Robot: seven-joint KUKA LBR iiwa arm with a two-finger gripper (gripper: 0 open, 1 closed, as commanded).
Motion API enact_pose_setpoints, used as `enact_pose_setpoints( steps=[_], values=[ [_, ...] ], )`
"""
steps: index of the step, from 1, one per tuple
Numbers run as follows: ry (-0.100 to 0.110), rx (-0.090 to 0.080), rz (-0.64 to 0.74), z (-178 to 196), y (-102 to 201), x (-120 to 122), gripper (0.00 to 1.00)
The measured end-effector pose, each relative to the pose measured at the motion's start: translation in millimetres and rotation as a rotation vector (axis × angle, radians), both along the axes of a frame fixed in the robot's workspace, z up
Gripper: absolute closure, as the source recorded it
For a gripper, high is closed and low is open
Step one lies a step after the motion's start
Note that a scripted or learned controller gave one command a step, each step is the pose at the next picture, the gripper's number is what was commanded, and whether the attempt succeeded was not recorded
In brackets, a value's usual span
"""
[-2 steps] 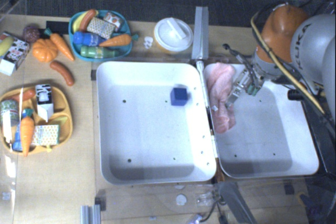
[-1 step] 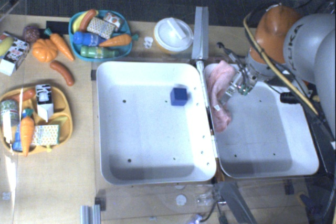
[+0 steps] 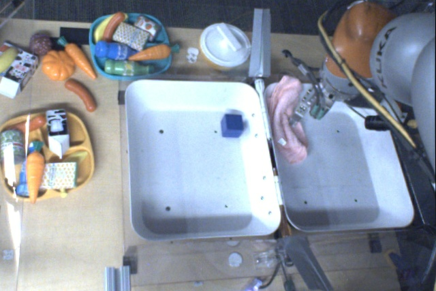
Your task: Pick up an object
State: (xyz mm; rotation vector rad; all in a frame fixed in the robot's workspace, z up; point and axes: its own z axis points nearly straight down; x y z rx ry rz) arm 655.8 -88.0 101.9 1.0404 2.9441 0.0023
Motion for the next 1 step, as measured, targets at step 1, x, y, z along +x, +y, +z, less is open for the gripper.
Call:
enact_pose_setpoints(
  steps=[1],
  values=[
    [0.010,0.000,0.327,73.4,-16.9,-5.3,1.00]
  ],
)
